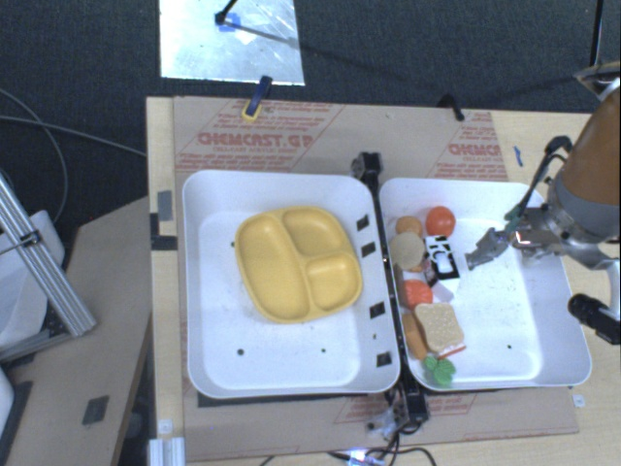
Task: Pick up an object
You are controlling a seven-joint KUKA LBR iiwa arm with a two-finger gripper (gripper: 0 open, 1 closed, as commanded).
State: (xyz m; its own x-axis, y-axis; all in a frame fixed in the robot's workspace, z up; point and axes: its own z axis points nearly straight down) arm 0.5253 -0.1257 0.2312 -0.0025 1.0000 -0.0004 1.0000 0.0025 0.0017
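1. We see two white bins side by side on the bench: left bin (209,289), right bin (553,348).
2. Left bin holds a yellow divided tray (296,263), lying flat, roughly centred.
3. Right bin: all the small items sit bunched along its left wall.
4. Top of that cluster: an orange ball (440,220), with a tan round piece (408,227) just beside it on the left.
5. Below them, a pale bun-like piece (407,250), touching a black-and-white block (442,258) on its right.
6. Further down, a red-orange piece (417,292), then a bread slice (441,326) lying partly over a brown roll-shaped item (415,336).
7. At the bottom of the row, a green piece (439,371) near the bin's front-left corner.
8. Gripper (482,251) reaches in from the right, over the right bin's bare middle, tip pointing left towards the block, near it but apart.
9. Nothing sits between the fingers; they look slightly parted, though the view is too blurry for us to be sure.
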